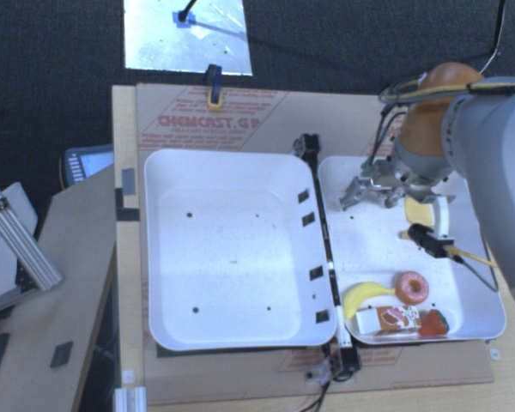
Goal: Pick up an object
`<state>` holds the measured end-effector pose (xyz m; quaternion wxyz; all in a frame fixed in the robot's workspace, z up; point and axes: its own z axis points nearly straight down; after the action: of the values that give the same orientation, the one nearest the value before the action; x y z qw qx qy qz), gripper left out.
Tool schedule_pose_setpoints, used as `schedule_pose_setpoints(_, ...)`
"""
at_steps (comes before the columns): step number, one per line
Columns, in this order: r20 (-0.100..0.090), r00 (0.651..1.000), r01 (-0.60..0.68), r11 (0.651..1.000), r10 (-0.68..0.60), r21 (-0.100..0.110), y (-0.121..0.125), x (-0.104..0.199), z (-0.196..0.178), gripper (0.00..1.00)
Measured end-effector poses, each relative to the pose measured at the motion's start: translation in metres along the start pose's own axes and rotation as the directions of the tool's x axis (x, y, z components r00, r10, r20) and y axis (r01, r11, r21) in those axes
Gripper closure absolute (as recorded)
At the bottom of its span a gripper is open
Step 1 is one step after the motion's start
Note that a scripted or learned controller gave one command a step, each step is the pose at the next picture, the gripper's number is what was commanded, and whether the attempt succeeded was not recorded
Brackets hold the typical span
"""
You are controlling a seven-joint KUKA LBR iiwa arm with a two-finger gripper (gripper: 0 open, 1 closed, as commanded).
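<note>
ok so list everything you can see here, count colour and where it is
left bin: 1, white, left half of the bench
right bin: 1, white, right half of the bench, beside the left bin
banana: 1, yellow, near front of the right bin, by the divider side
donut: 1, pink and brown, front of the right bin, right of the banana
carton: 1, orange-red and white, lying flat along the right bin's front wall
yellow item: 1, partly hidden under the arm, right bin; cannot tell what it is
clamp: 1, yellow and black, back edge of the board
metal sheet: 1, silver, on the dark floor beyond the bench
arm: 1, grey with orange band, reaching in from the right
gripper: 1, metal grey, over the back of the right bin
</note>
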<state>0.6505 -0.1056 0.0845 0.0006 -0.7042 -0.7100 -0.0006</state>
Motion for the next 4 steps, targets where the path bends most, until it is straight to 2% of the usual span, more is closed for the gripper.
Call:
schedule_pose_setpoints(1,0.001,1.0,-0.001,1.0,0.001,0.001,-0.017,0.023,0.0,0.0)
schedule_pose_setpoints(2,0.0,1.0,0.004,1.0,-0.004,-0.016,0.023,0.105,-0.108,0.0)
schedule_pose_setpoints(3,-0.002,1.0,0.004,1.0,-0.004,-0.003,0.02,0.182,-0.1,0.0)
schedule_pose_setpoints(4,-0.001,1.0,0.0,1.0,0.0,0.009,0.005,0.256,-0.003,0.0)
